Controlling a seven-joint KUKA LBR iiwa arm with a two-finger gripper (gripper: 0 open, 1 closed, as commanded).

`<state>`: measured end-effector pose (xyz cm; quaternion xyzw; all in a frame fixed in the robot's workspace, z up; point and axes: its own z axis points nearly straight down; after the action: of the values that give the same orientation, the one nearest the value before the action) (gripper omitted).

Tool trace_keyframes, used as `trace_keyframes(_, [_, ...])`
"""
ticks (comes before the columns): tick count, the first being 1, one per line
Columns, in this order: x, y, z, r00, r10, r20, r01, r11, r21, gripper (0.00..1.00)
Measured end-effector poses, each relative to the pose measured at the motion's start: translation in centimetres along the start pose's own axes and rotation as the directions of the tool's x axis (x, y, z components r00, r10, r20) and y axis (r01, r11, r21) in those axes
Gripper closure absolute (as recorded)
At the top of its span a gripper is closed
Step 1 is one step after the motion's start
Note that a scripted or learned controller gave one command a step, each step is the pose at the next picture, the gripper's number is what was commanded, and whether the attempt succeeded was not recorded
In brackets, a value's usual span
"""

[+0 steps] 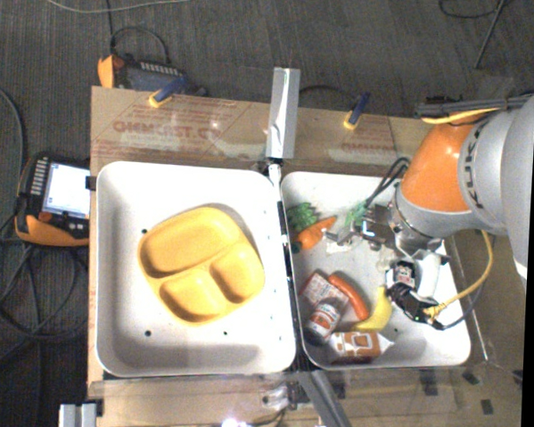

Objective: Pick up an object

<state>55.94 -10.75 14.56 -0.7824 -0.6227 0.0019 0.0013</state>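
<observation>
Gleaming molded yellow plastic tray [205, 263], 3 compartments

Dark grey carpet [42, 80] strewn with black cables [1, 266] surrounds the bench, a handheld screen [58, 202] lying beside its left edge

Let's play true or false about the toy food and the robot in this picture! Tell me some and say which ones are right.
1. The yellow tray lies in the left bin. True.
2. The banana is in the left bin. False: it lies in the right bin.
3. The carrot is in the right bin. True.
4. The robot arm reaches over the left bin. False: it is over the right bin.
5. The yellow tray has just one compartment. False: it has three.
</observation>
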Motion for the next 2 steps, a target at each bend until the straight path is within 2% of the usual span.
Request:
trace_keyframes(1, [-1.26,-3.66,5.61,1.000,0.006,-0.003,-0.006,1.000,-0.015,0.00])
trace_keyframes(2, [-1.35,-3.63,4.75,1.000,0.007,0.000,-0.007,1.000,-0.016,1.00])
